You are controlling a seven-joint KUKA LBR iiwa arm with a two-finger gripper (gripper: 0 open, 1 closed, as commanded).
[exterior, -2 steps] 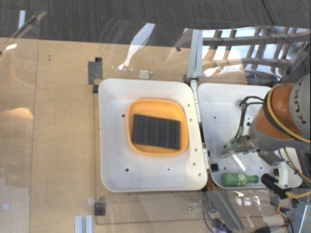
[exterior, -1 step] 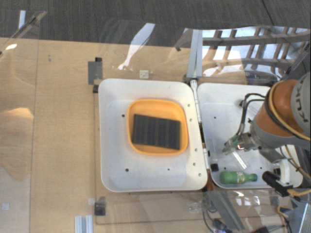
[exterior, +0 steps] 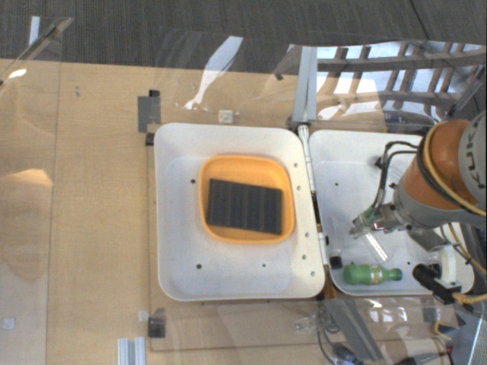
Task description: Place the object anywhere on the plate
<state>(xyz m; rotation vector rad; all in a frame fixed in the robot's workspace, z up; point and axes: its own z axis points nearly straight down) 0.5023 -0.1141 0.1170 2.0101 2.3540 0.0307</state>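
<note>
A green bottle (exterior: 370, 274) with a pale cap end lies on its side near the front edge of the right bin (exterior: 342, 166). An orange plate (exterior: 245, 168) with a dark ribbed rectangle in its middle sits in the left bin (exterior: 183, 265). My gripper (exterior: 367, 236) hangs over the right bin, a little above and behind the bottle and apart from it. Its two pale fingers (exterior: 377, 245) look spread, with nothing between them.
The grey arm with its orange band (exterior: 441, 166) comes in over the right bin's far right side. A raised divider (exterior: 310, 204) separates the two bins. Metal framing (exterior: 396, 74) stands behind the right bin.
</note>
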